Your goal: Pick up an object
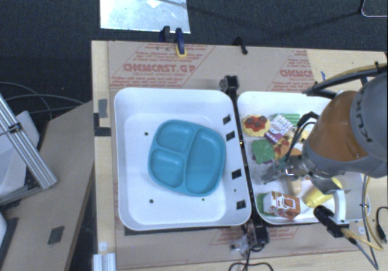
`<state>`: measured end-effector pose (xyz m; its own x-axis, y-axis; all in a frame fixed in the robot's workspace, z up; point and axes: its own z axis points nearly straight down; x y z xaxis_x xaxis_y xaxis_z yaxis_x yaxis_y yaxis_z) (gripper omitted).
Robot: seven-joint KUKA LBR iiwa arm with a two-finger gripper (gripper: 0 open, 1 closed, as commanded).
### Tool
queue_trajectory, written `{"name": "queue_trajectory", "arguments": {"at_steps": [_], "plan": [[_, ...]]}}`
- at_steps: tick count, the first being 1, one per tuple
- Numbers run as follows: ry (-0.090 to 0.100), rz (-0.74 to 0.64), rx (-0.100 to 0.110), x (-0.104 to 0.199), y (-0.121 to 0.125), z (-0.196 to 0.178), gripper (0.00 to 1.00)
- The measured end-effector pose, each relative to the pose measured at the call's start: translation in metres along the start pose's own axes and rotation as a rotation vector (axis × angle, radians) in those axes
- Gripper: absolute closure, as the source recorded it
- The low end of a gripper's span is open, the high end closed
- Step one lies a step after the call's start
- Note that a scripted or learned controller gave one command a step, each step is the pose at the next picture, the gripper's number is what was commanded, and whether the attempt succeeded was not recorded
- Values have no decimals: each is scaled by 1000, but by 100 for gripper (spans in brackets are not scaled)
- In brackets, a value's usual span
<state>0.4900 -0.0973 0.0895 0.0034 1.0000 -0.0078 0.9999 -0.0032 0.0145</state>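
Claw (280, 172) sits low in the right bin (254, 103), whether spread or pinched I cannot tell; green item (262, 152) lies just up-left of it, nearly touching.

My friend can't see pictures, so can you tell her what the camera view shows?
A grey and orange robot arm reaches over the right white bin, which holds small toy foods and packets. The left white bin holds a blue divided plate.

Tool (285, 171) fingers blurred; right bin (250, 101) half hidden under arm (348, 130), itself cropped at right.
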Motion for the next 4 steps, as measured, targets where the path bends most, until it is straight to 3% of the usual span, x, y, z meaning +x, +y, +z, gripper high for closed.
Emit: {"name": "queue_trajectory", "arguments": {"at_steps": [4], "plan": [[7, -3, 13, -22, -3, -23, 0]]}}
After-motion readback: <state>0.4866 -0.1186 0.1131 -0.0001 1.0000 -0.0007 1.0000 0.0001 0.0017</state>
